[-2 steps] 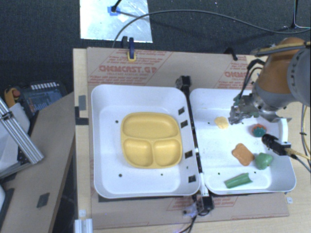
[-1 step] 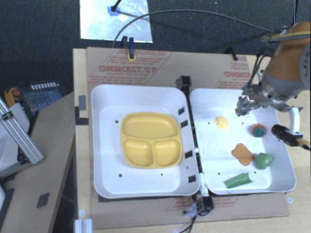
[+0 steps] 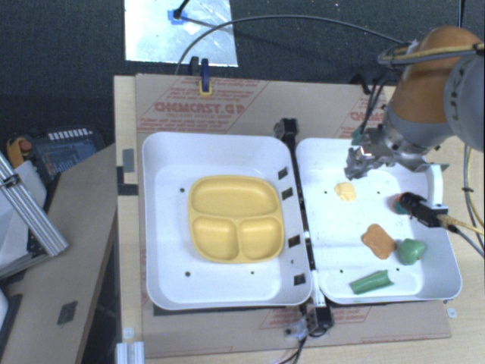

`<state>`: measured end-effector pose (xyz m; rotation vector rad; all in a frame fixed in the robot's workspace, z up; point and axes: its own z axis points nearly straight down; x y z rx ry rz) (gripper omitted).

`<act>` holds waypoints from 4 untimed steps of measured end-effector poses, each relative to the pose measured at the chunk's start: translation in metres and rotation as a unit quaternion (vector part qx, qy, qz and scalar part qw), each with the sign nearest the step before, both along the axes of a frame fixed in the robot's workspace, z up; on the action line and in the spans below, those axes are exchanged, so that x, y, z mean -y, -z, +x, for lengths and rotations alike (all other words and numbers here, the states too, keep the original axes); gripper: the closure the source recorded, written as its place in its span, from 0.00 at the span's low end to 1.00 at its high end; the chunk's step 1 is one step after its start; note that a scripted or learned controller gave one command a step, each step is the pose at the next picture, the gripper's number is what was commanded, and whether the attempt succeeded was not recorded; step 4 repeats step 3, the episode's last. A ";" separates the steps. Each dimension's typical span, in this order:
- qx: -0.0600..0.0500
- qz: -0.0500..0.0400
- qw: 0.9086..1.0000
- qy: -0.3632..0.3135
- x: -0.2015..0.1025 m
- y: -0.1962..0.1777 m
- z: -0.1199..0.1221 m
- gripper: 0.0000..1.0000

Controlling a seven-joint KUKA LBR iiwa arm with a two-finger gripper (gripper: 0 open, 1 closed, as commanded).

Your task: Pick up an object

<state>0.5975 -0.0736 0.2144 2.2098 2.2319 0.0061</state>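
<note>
CHEMCAST GP board (image 3: 198, 106) under bins, gripper (image 3: 358, 163) above yellow piece (image 3: 345, 192), jaws state unclear

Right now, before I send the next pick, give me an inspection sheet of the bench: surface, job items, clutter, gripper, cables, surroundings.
Surface: two white bins, left bin and right bin, on a cardboard sheet.
Job's things: in the right bin, pale yellow piece, orange piece, green rounded piece, green long piece.
Clutter: yellow divided tray in the left bin.
Gripper: gripper above the right bin's far side, near the pale yellow piece; finger state unclear.
Cables: black cable arcing behind the bench.
Surroundings: foil sheet, aluminium rail.
</note>
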 end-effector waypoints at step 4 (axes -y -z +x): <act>-0.002 0.000 1.000 0.000 -0.157 -0.005 -0.021 1.00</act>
